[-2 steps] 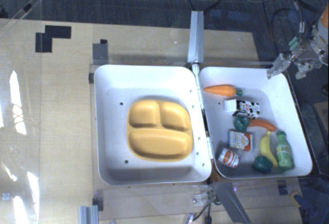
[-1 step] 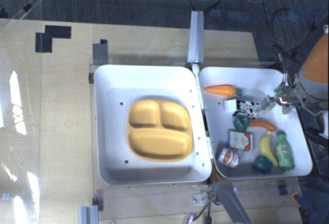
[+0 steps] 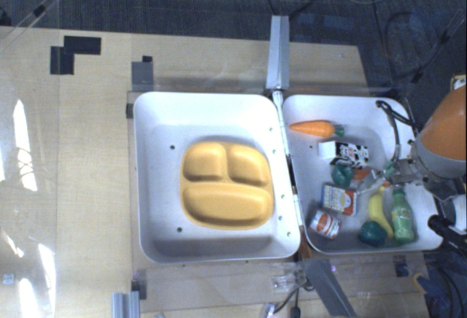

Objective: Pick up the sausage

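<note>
The claw (image 3: 385, 176) hangs low by the right bin's (image 3: 365, 109) right edge, beside a reddish bit, maybe the sausage (image 3: 363, 173), ready to grab. Spread or pinching, I cannot tell.

yellow tray (image 3: 226, 185), orange carrot (image 3: 314, 128), green bottle (image 3: 401, 214)

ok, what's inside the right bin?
In the right bin: a carrot, a small black-and-white carton, a can, a yellow banana, a green bottle and other small toys. The arm covers the bin's right edge, hiding whatever lies under it.
</note>
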`<state>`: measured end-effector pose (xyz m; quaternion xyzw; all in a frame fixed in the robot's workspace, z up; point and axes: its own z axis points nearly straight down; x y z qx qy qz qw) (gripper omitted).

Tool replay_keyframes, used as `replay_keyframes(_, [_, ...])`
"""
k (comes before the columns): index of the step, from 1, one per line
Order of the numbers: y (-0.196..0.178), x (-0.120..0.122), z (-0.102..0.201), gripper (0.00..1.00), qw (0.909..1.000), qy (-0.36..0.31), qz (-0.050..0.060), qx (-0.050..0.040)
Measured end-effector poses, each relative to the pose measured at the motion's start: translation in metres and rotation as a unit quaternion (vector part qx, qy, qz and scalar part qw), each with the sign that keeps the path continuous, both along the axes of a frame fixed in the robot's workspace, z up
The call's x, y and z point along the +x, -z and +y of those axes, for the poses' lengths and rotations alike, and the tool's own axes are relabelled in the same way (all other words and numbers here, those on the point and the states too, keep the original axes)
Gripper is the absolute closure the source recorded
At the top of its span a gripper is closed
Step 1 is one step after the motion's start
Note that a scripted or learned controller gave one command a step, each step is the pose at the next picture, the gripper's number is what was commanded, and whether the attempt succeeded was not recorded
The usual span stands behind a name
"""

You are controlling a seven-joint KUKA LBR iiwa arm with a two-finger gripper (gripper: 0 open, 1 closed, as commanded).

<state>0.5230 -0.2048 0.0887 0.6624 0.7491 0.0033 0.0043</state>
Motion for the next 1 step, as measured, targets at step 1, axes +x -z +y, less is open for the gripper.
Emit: replay_keyframes(1, [-0.0121, 0.0027, 0.0007, 1.0, 1.0, -0.001, -0.003, -0.0002])
